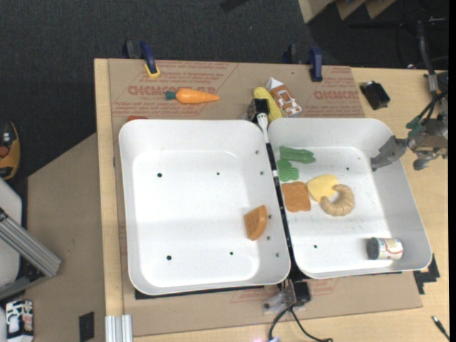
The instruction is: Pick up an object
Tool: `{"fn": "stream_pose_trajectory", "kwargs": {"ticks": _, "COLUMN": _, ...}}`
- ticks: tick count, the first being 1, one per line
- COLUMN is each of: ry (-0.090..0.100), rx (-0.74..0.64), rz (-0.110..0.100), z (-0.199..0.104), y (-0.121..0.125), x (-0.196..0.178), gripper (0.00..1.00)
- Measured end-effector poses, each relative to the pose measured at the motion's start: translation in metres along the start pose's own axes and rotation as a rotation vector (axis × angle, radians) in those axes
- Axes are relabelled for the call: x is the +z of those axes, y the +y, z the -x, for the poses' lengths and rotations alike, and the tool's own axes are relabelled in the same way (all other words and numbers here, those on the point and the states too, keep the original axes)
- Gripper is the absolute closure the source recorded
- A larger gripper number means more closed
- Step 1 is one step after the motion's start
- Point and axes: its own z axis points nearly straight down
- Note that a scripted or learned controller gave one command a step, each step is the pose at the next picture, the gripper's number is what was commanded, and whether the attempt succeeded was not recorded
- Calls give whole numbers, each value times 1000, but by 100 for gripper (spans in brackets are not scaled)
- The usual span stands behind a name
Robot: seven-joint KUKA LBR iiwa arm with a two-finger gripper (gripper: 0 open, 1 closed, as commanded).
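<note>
Nearest the camera, in the right bin (410, 212), a small can (385, 248) with a dark end lies on its side close to the near right corner. The left bin (142, 191) has an orange-brown wedge (256, 221) near its right wall.

Further back, a cluster sits by the right bin's left wall: a tan, curled croissant-shaped piece (338, 199) touches a pale yellow piece (320, 186). Just beside them is a flat orange-brown square (296, 197), and a green leafy toy (293, 162) lies behind it.

The gripper (402, 159) hangs over the right bin's far right corner, well apart from the cluster. Its fingers (385, 154) look spread, with nothing between them. The arm runs off to the right.

Beyond the bins, a toy carrot (192, 96) and a red-and-white packet (283, 100) lie on the cardboard sheet (235, 77) covering the table (427, 105).
</note>
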Motion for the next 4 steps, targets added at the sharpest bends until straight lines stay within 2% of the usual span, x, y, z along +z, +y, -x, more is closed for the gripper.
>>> {"fn": "stream_pose_trajectory", "kwargs": {"ticks": 1, "ry": -1, "rx": -7, "rz": 12, "z": -55, "y": -10, "x": -96, "gripper": 0}}
{"fn": "stream_pose_trajectory", "kwargs": {"ticks": 2, "ry": -2, "rx": -2, "rz": 5, "z": -52, "y": -11, "x": -100, "gripper": 100}}
{"fn": "stream_pose_trajectory", "kwargs": {"ticks": 3, "ry": 0, "rx": -5, "rz": 8, "z": -94, "y": -15, "x": -160, "gripper": 100}}
{"fn": "stream_pose_trajectory", "kwargs": {"ticks": 4, "ry": 1, "rx": -6, "rz": 11, "z": -144, "y": -25, "x": -236, "gripper": 100}}
